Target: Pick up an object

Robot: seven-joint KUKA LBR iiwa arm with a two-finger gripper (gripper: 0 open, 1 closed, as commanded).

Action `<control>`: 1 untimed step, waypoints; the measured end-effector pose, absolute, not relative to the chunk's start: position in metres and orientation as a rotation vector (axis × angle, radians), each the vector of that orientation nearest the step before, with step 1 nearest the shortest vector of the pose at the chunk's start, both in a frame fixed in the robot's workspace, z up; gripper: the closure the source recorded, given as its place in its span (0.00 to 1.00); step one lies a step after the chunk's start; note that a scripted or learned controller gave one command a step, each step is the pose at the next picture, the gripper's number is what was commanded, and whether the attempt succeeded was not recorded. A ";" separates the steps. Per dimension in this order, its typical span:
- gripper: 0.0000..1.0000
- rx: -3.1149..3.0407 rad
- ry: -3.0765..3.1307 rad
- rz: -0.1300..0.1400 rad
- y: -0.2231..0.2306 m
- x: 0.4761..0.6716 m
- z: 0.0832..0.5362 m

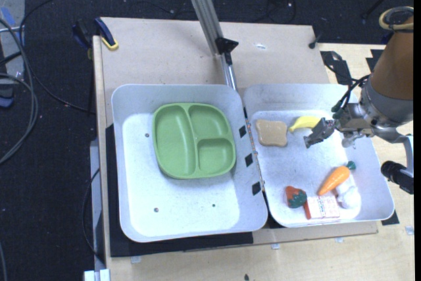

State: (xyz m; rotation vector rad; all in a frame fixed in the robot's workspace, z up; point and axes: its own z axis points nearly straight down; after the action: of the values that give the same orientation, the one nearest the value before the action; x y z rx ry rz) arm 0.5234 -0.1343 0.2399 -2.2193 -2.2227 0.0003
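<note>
Arm reaches in from right, wrist low over right bin (375,161); gripper (318,133) just beside banana (304,122), touching unclear. Finger state: cannot tell. Toast (271,133) lies nearby.

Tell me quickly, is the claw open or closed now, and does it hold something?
Claw: cannot be told; it hangs beside the banana.

We are seeing even, fairly bright overhead light washing out the white bins (131,207), with soft shadows falling under the bench's (164,49) near edge. The dark floor is losing detail, and everything is looking slightly soft.
</note>
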 end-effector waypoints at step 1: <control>0.00 -2.218 -2.218 0.005 -0.127 0.525 0.178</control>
State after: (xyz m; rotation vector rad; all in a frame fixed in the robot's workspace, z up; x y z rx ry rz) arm 0.5252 -0.1269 0.1784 -2.2184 -2.2176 0.0047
